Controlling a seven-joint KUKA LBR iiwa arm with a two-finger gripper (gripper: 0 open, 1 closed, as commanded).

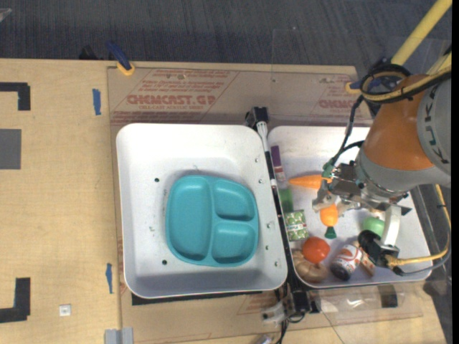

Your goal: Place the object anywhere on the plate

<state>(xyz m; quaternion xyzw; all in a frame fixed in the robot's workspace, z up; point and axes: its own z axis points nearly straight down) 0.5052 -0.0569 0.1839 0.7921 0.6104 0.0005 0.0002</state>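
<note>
You will find the smooth teal plate (212,221), a rounded square with three compartments, centered in the left bin (136,192) of glossy white plastic. At center right of the frame the gripper (337,192) hangs over the right bin (301,138) beside an orange carrot-shaped toy (308,182); you cannot tell its grip state. Red print on the cardboard sheet (229,92) at upper center reads roughly "CHEMCAST".

The grey arm (419,131) reaches in from the right, its orange band (396,131) above the wrist, and bends down over the right bin (423,253). The gripper (331,205) hangs low over the middle of that bin, toward its left half, pointing downward.
</note>
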